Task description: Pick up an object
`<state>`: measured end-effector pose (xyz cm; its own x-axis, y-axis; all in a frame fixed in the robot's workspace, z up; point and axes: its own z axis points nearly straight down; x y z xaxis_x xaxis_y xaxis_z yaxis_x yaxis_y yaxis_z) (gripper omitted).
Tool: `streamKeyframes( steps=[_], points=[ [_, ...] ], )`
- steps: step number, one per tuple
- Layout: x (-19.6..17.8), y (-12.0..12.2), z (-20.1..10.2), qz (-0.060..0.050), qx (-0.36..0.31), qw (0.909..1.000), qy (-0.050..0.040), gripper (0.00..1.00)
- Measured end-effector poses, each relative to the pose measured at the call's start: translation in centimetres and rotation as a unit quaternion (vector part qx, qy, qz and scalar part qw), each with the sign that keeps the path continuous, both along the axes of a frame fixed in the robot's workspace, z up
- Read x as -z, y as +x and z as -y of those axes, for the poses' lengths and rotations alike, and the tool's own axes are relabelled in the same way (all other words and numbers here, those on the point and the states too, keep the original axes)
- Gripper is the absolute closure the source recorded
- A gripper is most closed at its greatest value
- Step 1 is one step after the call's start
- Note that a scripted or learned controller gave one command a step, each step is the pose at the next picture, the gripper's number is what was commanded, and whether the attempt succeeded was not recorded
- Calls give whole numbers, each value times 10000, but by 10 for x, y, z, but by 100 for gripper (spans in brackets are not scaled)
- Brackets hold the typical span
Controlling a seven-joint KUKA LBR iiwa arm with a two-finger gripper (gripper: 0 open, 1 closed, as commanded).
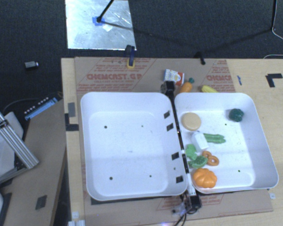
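Several toys crowd the right bin [260, 143]: orange pumpkin [204, 177], tan disc [191, 121], green ball [236, 114]; the cardboard sheet [113, 74] reads CHEMCAST GP

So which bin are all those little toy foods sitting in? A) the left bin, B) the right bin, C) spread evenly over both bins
B: the orange pumpkin, the tan disc and the dark green ball all lie inside the right bin, mostly along its left wall.
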<state>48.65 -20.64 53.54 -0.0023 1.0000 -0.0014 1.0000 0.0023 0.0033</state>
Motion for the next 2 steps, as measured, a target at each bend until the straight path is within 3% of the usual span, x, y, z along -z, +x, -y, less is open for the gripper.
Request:
streamKeyframes(
  steps=[2],
  points=[
    [0,0,0,0,-1,10000,0,100]
  ],
)
